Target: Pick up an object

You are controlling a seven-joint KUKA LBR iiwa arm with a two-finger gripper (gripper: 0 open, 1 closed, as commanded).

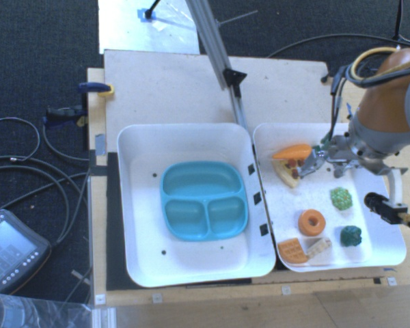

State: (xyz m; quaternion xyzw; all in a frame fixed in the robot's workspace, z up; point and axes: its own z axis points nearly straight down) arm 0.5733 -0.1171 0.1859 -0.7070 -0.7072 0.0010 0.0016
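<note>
Gripper (310, 163) low in the right bin (281, 134), at the carrot and pizza slice.

The carrot (292, 152) is a plain orange wedge lying flat near the bin's upper left corner, touching the pizza slice (287, 172), a tan triangle with red spots. The metal fingers point left at both; whether they are apart or together cannot be told. Lower in the same bin lie a green ball (340, 198), an orange ring (311, 222), a dark green lump (350, 235) and a waffle (292, 251). The left bin (138, 183) holds a blue divided plate (204, 200). No writing is readable.
</note>
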